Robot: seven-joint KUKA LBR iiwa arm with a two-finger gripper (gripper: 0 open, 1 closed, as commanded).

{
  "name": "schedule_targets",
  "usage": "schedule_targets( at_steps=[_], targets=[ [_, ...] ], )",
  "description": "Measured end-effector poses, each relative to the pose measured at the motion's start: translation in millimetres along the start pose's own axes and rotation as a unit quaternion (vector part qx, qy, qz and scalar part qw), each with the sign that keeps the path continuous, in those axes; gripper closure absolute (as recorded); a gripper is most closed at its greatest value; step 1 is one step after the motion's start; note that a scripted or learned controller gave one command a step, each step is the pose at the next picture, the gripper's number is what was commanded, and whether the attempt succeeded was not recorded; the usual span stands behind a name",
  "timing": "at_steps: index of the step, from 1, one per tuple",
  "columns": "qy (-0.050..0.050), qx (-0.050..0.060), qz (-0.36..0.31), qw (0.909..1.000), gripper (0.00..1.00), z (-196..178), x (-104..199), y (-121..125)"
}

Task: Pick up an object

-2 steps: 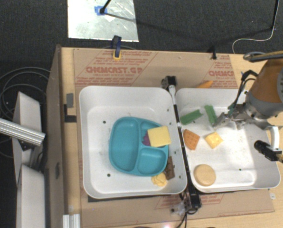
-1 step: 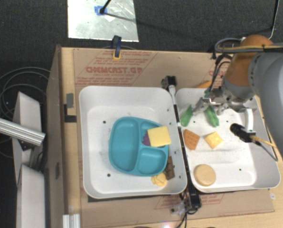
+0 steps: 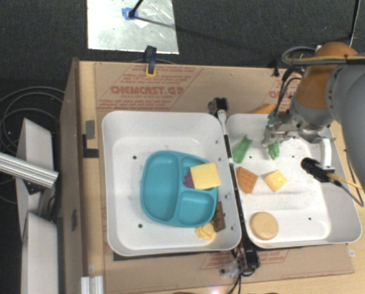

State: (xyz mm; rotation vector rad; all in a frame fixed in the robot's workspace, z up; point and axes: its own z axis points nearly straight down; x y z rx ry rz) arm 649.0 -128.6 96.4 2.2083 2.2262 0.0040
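My gripper (image 3: 272, 144) hangs over the back left part of the right bin (image 3: 342, 228), pointing down. A small green piece (image 3: 273, 152) shows right at its tip; I cannot tell whether it is held. A green pickle-like stick (image 3: 240, 148) lies just left of the gripper, near the wall between the bins. In front of the gripper lie an orange waffle-like piece (image 3: 246, 180) and a yellow cube (image 3: 275, 180). A tan round biscuit (image 3: 264, 225) lies near the front.
The left bin (image 3: 118, 164) holds a teal divided plate (image 3: 167, 192) with a yellow square (image 3: 205, 176) and a purple bit on it. A brown piece (image 3: 220, 218) and a yellow lump (image 3: 204, 231) lie by its front right corner. An orange thing (image 3: 264, 109) sits behind the right bin.
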Motion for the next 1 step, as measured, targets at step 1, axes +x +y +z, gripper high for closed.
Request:
schedule_targets(
  at_steps=[1],
  targets=[
    [0.003,0.0,-0.001,1.0,1.0,-94.4,77.0,-44.0]
  ],
)
